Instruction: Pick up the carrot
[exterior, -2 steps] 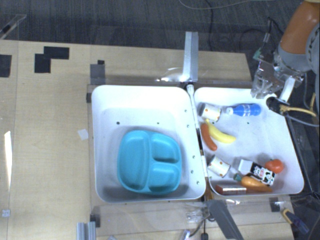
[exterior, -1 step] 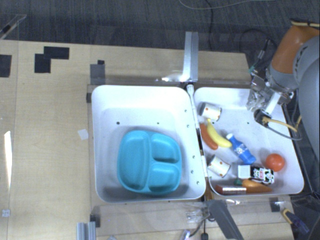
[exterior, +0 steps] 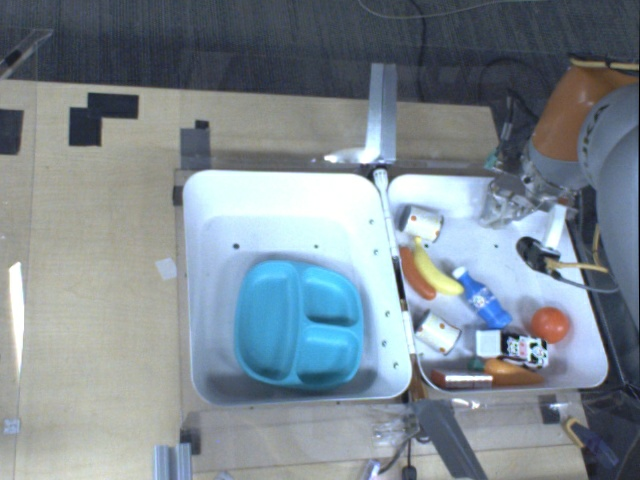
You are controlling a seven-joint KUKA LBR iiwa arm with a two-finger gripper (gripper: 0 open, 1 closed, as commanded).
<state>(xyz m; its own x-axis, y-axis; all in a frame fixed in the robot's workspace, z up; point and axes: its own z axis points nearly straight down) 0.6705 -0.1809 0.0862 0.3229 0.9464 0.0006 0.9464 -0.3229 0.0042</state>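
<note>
Gripper (exterior: 507, 206) sits over the right bin's (exterior: 470, 190) far right corner, claw state can't tell. Carrot (exterior: 512, 372) lies along the near wall, just below a toy (exterior: 524, 349) and a red ball (exterior: 549, 323), well apart from gripper.
</note>
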